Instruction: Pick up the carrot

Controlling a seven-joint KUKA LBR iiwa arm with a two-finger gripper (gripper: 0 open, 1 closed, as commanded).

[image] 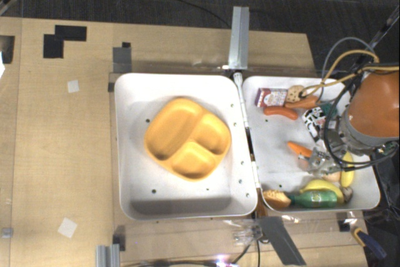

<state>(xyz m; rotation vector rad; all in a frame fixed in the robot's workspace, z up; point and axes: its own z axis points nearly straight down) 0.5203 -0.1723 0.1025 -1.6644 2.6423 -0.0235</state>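
Presently, contents of the bench, as seen from above.

Left bin point(128, 134): holds one yellow divided dish point(187, 137), sitting near the middle, tilted a little; presumably a drop-off place, and well apart from the work in hand.

Right bin point(269, 153): holds the clutter. Carrot point(299, 149), small and orange, lies at centre right of the frame, just left of the gripper point(317, 161). The gripper is low over the bin floor beside the carrot's right end; whether it touches the carrot cannot be told. State of the fingers: cannot be told, since cables and the wrist overlap them.

Arm point(375, 106): its orange band fills the right edge of the frame, placed directly over the bin, I judge, so the tool can come down on the carrot.

Other items, right bin: a red-and-white packet point(271, 97) and a reddish-orange piece point(281, 112) at the upper part; a green item point(317, 198), a yellow banana-like piece point(322, 185) and a brown piece point(277, 199) crowded along the lower wall.

Obscured: things under the arm at the bin's right side; a small tan object near the cables, identity unclear.
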